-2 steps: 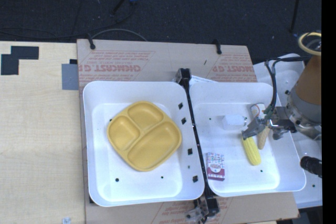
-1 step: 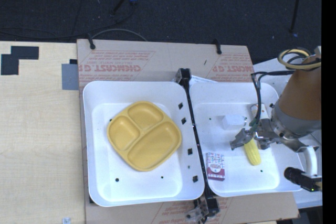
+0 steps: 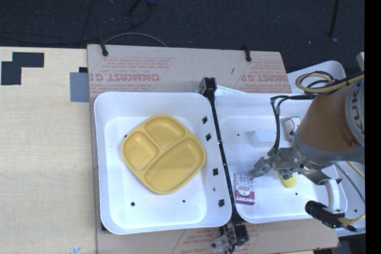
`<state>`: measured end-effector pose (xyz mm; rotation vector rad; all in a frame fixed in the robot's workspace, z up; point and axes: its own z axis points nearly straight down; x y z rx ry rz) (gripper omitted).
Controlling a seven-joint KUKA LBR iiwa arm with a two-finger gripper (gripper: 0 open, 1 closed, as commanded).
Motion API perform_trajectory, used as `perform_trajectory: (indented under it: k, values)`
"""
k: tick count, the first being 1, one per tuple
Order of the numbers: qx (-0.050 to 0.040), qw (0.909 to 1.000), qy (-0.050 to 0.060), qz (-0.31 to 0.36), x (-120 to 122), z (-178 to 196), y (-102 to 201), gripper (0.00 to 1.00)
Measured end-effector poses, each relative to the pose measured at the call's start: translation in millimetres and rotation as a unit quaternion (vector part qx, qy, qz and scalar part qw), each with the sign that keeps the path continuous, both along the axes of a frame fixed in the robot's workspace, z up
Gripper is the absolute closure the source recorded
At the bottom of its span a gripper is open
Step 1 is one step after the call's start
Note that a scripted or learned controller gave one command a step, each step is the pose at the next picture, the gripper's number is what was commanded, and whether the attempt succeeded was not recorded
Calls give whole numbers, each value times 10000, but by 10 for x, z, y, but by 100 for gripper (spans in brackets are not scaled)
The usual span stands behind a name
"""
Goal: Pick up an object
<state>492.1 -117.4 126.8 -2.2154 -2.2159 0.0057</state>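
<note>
Gripper (image 3: 262, 166) hangs low in the right bin (image 3: 262, 214), its jaw state impossible to tell, empty, just right of the red packet (image 3: 244, 188) at lower centre; it should centre over that packet before closing.

**Cam setup: single fixed overhead**

One cam above bench, looking down at a slant. Both white bins in frame: left bin (image 3: 113, 211) centre-left, right bin (image 3: 262, 113) centre-right. Dark floor across top of frame. Arm (image 3: 327, 128) enters at right edge. Mid-range.
</note>
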Motion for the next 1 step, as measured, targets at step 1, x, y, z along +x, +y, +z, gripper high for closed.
perform_trajectory:
  k: [1]
  values:
    - [16, 10000, -44, -2, 21, -374, 21, 0]
